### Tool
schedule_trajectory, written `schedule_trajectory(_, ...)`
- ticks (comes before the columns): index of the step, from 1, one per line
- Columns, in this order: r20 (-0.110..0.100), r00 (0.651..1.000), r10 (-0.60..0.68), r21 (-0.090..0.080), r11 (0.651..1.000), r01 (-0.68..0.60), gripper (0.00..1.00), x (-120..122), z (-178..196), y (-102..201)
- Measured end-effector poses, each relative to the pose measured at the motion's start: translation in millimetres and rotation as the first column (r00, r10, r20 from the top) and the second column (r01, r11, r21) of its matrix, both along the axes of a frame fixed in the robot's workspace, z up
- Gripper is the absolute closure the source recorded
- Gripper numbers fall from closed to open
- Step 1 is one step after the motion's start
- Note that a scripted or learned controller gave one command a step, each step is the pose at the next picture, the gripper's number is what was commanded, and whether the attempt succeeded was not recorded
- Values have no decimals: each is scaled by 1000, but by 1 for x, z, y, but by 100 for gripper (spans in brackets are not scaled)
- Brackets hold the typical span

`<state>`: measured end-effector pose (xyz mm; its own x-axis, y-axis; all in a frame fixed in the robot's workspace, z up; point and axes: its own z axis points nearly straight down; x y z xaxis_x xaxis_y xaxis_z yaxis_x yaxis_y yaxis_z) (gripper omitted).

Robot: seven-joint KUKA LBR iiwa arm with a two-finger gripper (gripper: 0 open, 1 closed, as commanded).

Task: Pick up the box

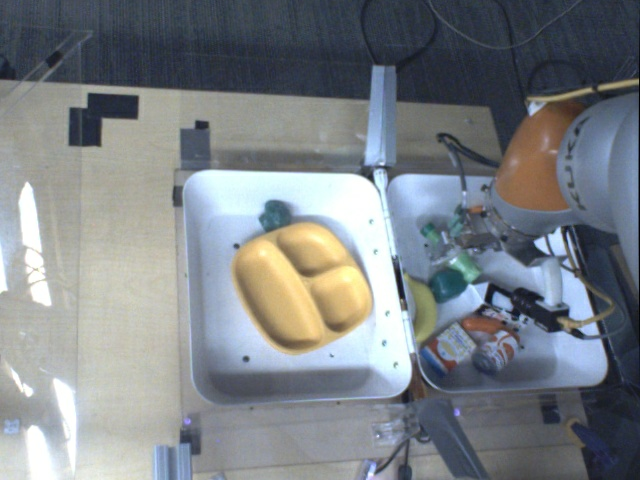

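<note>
At the near edge of the right bin [590,368] lies the box [453,346], a small white and orange carton tilted against the bin's front wall, its printing too blurred to read. Just beside it sits a rounded grey-blue item [492,356] that is hard to identify. Behind them a yellow-green object [425,308] is half hidden against the divider, touching a teal cup-like thing [450,283]. The claw [470,230] hangs over the bin's far part, well apart from the box; cables and the wrist obscure it, so its state cannot be told. The left bin [210,298] holds a large yellow lobed cushion [300,286] partly covering a teal piece [276,212]. The pale worktop [100,288] surrounds both.
</note>
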<state>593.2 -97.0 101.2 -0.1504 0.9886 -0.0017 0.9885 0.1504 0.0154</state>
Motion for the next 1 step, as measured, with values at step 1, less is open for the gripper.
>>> schedule_trajectory(1,-9,910,415,-4,910,-415,100,-20,85,30)
